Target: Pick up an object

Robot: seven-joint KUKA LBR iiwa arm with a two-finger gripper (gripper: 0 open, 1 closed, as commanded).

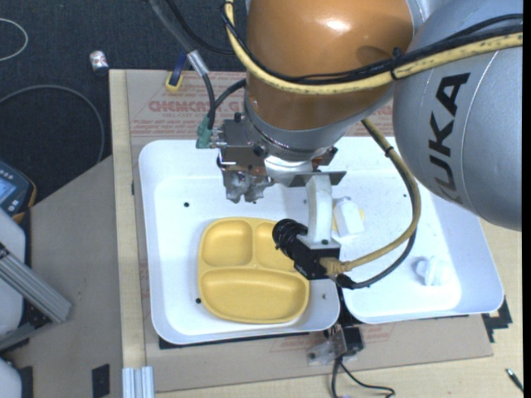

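A yellow plate (249, 276) with three compartments lies in the front half of the left white bin (163, 247). My gripper (245, 186) hangs over the back half of that bin, just behind the plate's rear edge and apart from it. Nothing shows in its grasp. In the right bin (398, 303) a small white and yellow object (348, 217) lies near the dividing wall, and a small white piece (427, 269) lies toward the front right. The big orange and grey arm body (332, 48) hides the back of both bins.
A black fitting with a yellow cable (300, 253) hangs from the arm over the plate's right edge. Brown cardboard (124, 222) lies under the bins. Dark floor with cables is at the left, and a metal frame part (33, 293) sits at the lower left.
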